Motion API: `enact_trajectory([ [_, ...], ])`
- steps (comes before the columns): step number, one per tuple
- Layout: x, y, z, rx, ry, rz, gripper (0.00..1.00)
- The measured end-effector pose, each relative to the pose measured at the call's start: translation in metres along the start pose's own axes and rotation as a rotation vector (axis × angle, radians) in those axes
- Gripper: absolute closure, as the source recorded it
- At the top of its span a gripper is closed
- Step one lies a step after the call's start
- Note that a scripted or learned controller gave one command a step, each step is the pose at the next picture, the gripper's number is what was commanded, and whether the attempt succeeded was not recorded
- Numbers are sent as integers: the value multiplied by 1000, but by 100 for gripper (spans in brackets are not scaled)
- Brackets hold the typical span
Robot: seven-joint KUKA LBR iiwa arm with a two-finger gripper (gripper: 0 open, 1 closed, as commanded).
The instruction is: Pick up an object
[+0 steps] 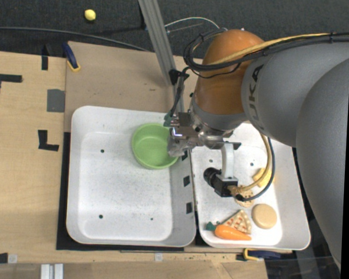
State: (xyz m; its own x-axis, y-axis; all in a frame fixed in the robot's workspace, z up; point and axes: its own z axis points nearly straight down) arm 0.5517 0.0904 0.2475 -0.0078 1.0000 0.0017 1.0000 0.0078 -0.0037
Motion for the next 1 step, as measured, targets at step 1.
enact_trajectory([
  [1,-4,1,0,-1,-2,5,0],
])
